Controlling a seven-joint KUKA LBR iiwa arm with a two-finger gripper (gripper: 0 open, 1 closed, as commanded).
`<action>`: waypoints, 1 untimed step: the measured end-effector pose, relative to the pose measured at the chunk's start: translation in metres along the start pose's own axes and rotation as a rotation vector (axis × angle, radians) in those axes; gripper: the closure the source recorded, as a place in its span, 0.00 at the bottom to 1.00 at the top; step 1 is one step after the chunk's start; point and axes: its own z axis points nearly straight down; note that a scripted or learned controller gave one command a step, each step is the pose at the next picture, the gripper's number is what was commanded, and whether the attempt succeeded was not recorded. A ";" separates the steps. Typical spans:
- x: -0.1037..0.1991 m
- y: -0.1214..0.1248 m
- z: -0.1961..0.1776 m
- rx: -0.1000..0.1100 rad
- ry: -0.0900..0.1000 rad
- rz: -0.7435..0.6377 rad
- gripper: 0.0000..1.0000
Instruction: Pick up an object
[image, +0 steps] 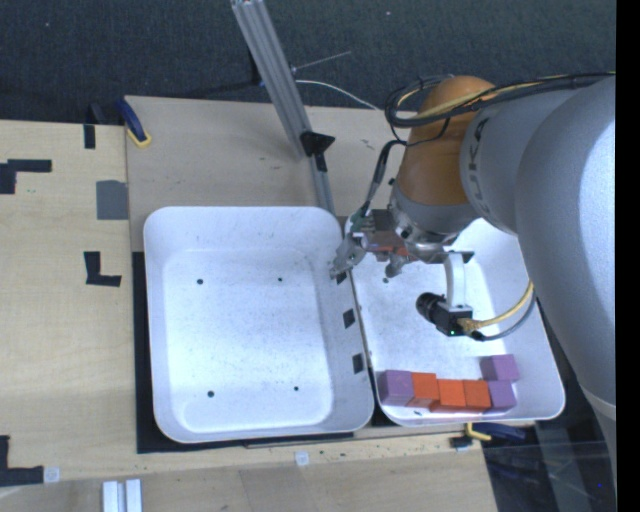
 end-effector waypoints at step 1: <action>0.077 -0.003 -0.006 -0.003 0.005 -0.010 0.00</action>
